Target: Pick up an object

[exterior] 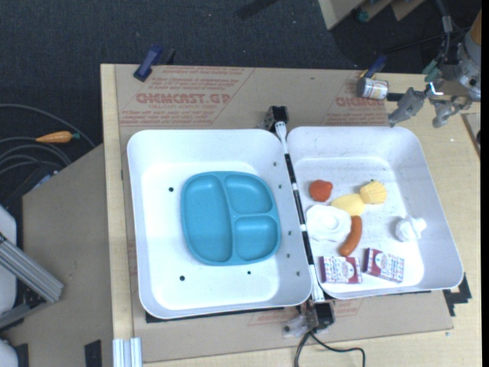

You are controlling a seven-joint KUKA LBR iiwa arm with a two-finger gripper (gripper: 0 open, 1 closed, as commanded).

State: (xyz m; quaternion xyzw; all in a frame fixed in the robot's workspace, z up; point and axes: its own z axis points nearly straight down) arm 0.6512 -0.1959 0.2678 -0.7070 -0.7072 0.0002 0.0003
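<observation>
A: So, what is the biggest thing here?

B: The bench (229, 98). On it sit two white bins side by side. The left bin (153, 205) has a blue plate (229, 216) with three parts lying in its middle.

A: And the right bin (428, 182)?

B: It has small toy food near its left side. Two little cartons (361, 267) lie side by side at the front. A white egg (325, 222) lies by the bin's left wall, touching a yellow lump (348, 203). A sausage (351, 236) lies just to the right of the egg. A white bottle (409, 228) lies apart on the right. Some corn (373, 193) sits beside the yellow lump, and a red tomato (321, 190) lies a bit to their left.

A: Where is the gripper (422, 109)?

B: Up at the top right, past the far edge of the right bin, well away from the food. Its two fingers look spread apart, I think, though it is small and hard to see. There is nothing between them.
</observation>
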